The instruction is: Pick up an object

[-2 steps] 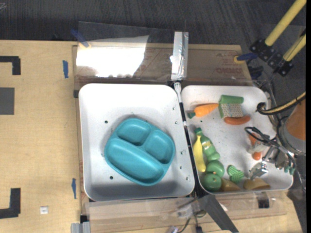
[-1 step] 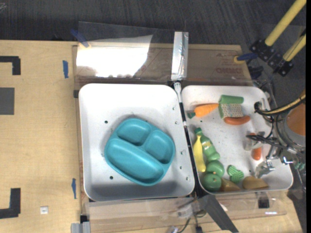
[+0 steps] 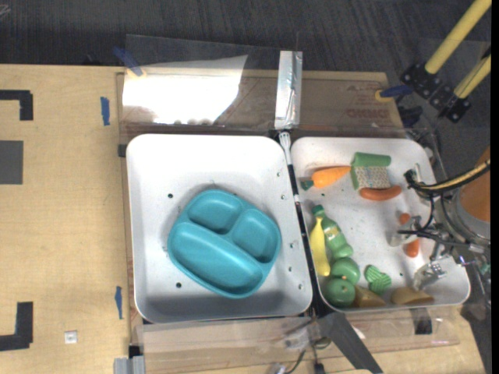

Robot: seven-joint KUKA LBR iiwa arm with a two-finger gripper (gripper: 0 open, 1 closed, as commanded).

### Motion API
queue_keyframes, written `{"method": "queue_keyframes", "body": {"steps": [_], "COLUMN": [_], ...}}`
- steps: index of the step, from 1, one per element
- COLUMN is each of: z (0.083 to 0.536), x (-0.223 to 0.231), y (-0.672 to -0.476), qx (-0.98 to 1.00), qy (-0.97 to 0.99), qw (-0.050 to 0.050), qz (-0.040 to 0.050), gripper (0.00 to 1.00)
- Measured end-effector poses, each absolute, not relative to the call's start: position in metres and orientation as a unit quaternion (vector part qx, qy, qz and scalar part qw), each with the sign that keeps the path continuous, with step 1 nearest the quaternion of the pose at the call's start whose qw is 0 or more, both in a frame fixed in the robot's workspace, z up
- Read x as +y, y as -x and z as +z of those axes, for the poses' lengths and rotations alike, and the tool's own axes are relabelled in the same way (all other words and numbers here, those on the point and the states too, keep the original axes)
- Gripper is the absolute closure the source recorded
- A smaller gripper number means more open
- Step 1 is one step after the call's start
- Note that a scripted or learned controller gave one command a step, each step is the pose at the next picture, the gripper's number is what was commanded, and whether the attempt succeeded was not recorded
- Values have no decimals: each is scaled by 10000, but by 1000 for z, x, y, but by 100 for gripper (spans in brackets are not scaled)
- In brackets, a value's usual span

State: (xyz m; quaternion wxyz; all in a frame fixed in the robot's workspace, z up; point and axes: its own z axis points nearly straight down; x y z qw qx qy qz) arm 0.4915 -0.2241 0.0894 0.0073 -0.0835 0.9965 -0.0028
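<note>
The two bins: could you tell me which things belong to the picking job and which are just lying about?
For the job: gripper, carrot, banana, green apple, all in the right bin.

Lying about: teal divided plate in the left bin, blue tape.

toy foods (image 3: pixel 343 248) in right bin (image 3: pixel 448 291)

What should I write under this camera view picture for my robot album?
The robot's tool reaches into the right bin of toy food, beside a teal divided plate in the left bin.
</note>
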Motion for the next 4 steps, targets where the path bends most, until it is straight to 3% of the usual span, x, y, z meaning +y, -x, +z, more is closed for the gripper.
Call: {"method": "queue_keyframes", "body": {"steps": [1,2,3,4], "z": [89,102,155,240], "x": [-225,-223,-164,-130], "y": [-498,-502,-580,-617], "qx": [9853,9853,9914,9975], "qy": [1708,1700,1310,706], "qw": [75,142,56,78], "qz": [-41,-53,-2,-7], "gripper": [0,100,100,100]}}
